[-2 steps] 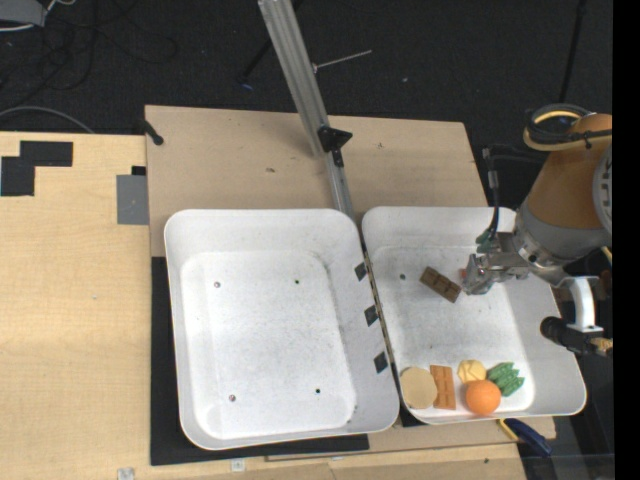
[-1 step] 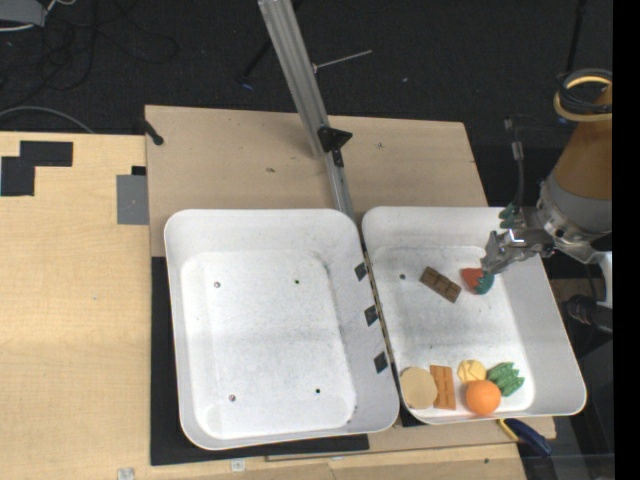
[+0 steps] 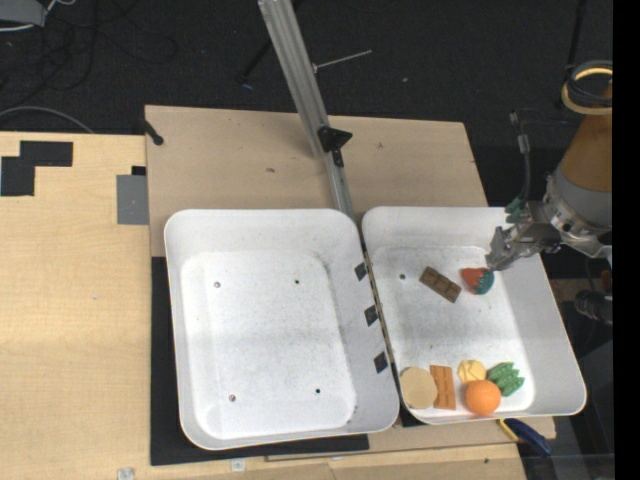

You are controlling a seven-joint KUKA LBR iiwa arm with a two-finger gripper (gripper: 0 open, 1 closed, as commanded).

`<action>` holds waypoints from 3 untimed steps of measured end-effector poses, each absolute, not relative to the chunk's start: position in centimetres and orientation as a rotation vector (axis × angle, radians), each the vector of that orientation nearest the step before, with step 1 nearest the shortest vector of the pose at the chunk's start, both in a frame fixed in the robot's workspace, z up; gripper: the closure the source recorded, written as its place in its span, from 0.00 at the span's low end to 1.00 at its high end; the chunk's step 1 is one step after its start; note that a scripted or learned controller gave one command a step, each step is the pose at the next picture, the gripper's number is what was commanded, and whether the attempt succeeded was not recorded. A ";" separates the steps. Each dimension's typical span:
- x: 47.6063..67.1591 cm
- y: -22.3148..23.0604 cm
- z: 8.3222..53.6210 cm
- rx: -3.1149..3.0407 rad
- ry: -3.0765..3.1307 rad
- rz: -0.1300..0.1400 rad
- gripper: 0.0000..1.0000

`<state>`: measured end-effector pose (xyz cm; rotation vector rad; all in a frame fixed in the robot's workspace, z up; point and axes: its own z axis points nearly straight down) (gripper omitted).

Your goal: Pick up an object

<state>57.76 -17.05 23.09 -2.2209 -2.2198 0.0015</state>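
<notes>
The gripper (image 3: 497, 256) hangs over the right bin (image 3: 560, 368), toward its far right part, with the grey arm (image 3: 585, 183) reaching in from the right edge; at this size I cannot tell whether its fingers are apart or together. Directly at its tip lies a small red and teal object (image 3: 478, 280), too small to name, with its red part toward the far left and its teal part toward the near right, so that its short long axis runs at a slant across the bin; whether the tip touches it is not clear. Just to its left, apart from it, a brown flat block (image 3: 439, 284) lies with its long axis running from far left to near right. Along the near edge of the right bin sits a close row: a tan round piece (image 3: 418, 387), an orange-brown slab (image 3: 443, 387) standing lengthwise near to far, a pale yellow lump (image 3: 471, 370), an orange ball (image 3: 483, 398) and a green leafy piece (image 3: 506, 377). The middle of the right bin, between the row and the brown flat block, is bare white floor. The left bin (image 3: 190, 268) adjoins it, the two rims meeting along a seam with dark clips (image 3: 370, 314).
</notes>
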 end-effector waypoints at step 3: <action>54.3 -2.6 21.1 -2.212 -2.222 0.003 1.00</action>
